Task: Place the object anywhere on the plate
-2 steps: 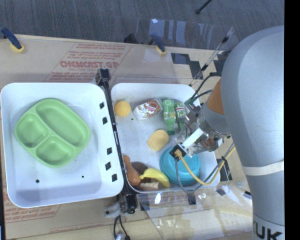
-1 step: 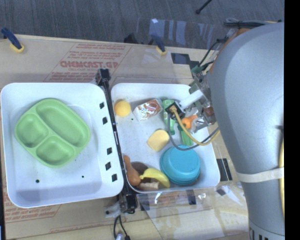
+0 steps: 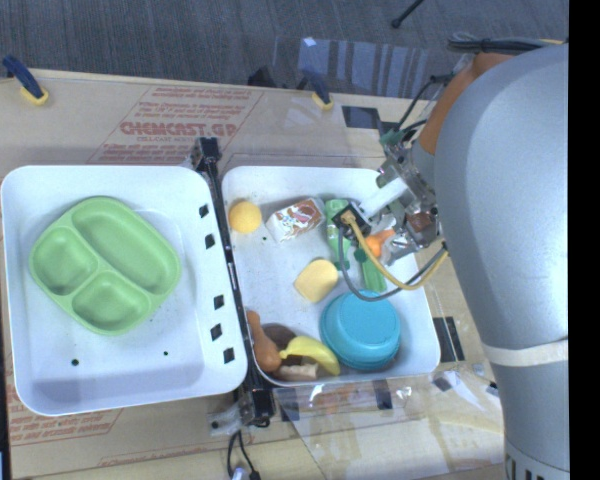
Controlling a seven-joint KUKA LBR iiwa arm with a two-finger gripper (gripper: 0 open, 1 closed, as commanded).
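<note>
Green, 3-compartment plate (image 3: 104,263) lies in left bin (image 3: 40,388); end effector (image 3: 365,240) grip state unclear.

The right bin (image 3: 280,183) contains a blue bowl (image 3: 361,332), a banana (image 3: 311,352) and a yellow ball (image 3: 244,217).

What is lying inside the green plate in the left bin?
Nothing lies in the green plate: its three compartments show bare. The bin floor beneath the plate is covered. All loose objects, such as the blue bowl, are in the right bin.
</note>
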